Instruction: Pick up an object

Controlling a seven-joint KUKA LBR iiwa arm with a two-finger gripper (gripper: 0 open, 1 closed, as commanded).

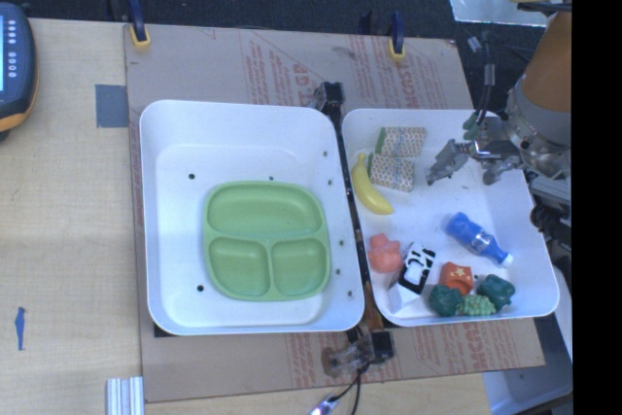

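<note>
**Arm over the right bin, nothing in its grasp**

Over the upper right part of the right shallow white bin [544,301], the grey two-finger gripper [473,162] hangs with its fingers spread apart and nothing between them. Just to its left lie two patterned rectangular sponges [397,156] and a yellow plastic banana [370,189]. Below it lies a blue bottle [476,237]. Along the bin's near edge sit a pink toy [385,254], a black-and-white block [418,269] and green toy vegetables [471,297]. The left shallow white bin [165,209] holds a green divided plastic plate [264,239].
</note>
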